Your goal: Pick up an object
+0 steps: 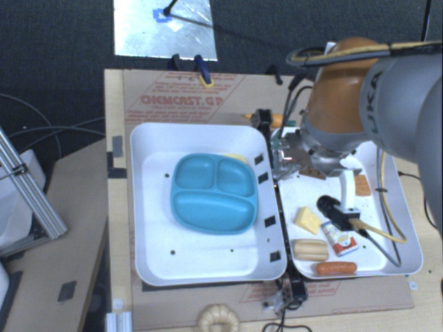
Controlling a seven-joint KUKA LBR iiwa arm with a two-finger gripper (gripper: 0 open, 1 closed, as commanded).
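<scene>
Over the right bin, toward its far left corner, I have the grey arm reaching in from the right, its orange band bulking above the wrist. The claw sits under that wrist, low beside the divider between the two bins. The wrist covers it from my camera, so I cannot tell whether it is apart, together or clamped on something.

The loose things I could go for lie in the near half of that same bin, apart from the claw. A yellow cheese wedge lies near the left wall. Just in front of it is a pale bread roll, and to the right of the roll, along the near wall, a red sausage. A small white-and-red carton lies tilted just beside the roll. Further back on the right I see a flat orange piece; it is too small for me to name.

The left bin holds a blue divided plate, flat and roughly centred, with something pale yellow showing at its far right edge.

Both bins rest on a cardboard sheet on the tabletop. A blue clamp grips the sheet's far edge, and a beige braided ring lies at the near edge, outside the bins.
</scene>
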